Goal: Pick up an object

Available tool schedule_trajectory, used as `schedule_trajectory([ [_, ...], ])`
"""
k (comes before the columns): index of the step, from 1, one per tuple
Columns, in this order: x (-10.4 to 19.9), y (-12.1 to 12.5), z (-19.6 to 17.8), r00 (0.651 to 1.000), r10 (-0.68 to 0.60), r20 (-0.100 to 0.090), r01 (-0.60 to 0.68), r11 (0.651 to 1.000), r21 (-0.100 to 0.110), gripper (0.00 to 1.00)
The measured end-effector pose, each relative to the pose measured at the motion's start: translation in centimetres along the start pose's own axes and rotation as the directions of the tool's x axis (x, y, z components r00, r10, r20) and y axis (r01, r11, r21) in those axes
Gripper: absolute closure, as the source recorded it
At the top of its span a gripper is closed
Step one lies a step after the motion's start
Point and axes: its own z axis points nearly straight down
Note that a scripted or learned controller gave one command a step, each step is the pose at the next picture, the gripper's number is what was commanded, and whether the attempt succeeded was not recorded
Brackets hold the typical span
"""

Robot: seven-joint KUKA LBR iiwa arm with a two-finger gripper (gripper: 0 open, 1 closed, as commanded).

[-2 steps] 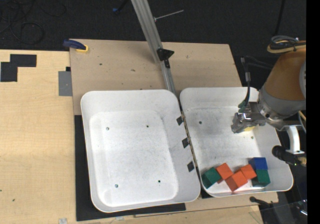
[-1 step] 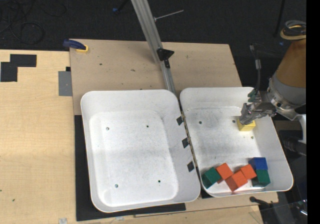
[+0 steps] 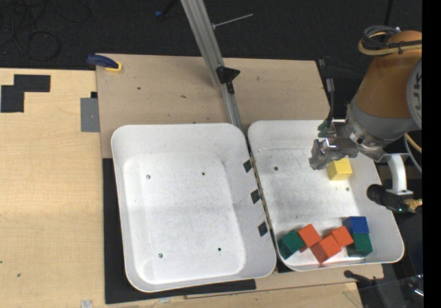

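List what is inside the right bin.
The right bin holds a yellow block just under the tool, plus green, orange and blue blocks clustered at its near edge. The tool covers part of the floor.

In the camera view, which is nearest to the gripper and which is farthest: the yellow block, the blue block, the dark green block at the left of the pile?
From the gripper:
1. yellow block, just beside it in the right bin.
2. blue block, at the pile's right end, near the front wall.
3. dark green block, at the pile's left end.
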Motion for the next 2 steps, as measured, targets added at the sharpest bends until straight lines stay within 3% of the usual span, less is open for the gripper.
schedule_trajectory([
  [2,9.2,2.5,0.3,1.000,-0.001,0.000,0.001,1.000,-0.001,1.00],
])
